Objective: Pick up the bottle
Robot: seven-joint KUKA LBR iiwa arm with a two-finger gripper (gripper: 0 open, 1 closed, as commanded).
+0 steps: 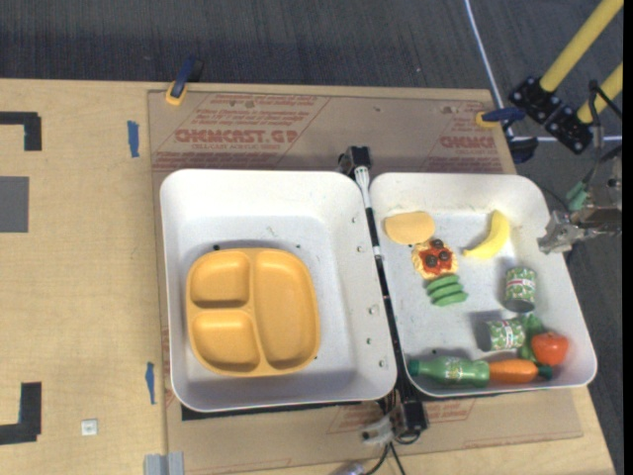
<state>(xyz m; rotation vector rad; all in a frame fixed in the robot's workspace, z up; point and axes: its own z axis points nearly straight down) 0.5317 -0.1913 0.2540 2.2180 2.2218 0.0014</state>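
We see the green bottle (450, 369) lying on its side along the near wall of the right bin (554, 216) — touching a carrot (512, 371); the claw (569, 228) hangs at that bin's right rim, well apart — its grip we cannot tell

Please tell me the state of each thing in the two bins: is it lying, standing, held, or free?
bottle: lying on its side along the right bin's front wall, not held.
carrot: lying, touching the bottle's end.
banana: lying loose.
two green cans: both free.
yellow plate: flat in the left bin, compartments up.
gripper: at the right bin's right rim, holding nothing.
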